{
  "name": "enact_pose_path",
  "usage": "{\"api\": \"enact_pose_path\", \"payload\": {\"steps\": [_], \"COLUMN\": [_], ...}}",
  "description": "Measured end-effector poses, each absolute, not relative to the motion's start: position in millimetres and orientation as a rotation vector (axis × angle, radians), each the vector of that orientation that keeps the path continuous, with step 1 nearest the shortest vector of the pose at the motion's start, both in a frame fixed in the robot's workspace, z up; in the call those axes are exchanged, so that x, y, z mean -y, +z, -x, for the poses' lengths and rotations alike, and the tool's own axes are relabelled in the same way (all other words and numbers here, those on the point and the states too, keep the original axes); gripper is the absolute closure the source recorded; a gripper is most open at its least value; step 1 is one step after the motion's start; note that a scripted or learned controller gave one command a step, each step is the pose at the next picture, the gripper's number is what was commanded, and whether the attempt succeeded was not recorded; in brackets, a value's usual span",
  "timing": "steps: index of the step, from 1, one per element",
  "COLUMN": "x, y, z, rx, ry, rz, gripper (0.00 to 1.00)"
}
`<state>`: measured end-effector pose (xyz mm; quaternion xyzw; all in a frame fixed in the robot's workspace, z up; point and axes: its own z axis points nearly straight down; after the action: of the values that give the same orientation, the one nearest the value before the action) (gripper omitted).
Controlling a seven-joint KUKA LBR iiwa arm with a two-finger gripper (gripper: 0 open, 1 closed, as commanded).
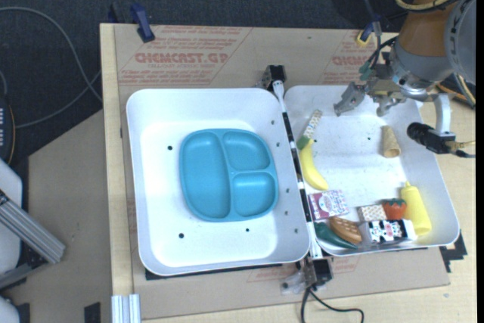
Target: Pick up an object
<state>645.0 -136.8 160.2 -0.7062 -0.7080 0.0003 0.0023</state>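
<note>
Where red print reads "CHEMCAST GP", cardboard [189,57] underlies both bins [151,163].

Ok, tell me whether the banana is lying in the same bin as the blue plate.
No, the banana lies in the right bin, while the blue plate sits in the left bin.

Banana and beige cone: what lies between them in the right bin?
Camera view: only bare white bin floor lies between the banana and the beige cone.

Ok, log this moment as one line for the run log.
gripper: open, above right bin, holding nothing | banana: left edge of right bin | blue plate: left bin
</note>
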Motion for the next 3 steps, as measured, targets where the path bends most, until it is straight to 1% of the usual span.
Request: {"api": "enact_pose_path", "payload": {"steps": [1, 2, 3], "x": [38.7, 87.2, 91.3], "y": [184.6, 185.0, 108.5], "z": [-573.2, -648.8, -639.6], "rx": [2.222, 2.222, 2.224], "ry": [0.000, 0.000, -0.002], "rz": [2.216, 2.223, 2.222], "gripper": [0.00, 0.00, 0.00]}}
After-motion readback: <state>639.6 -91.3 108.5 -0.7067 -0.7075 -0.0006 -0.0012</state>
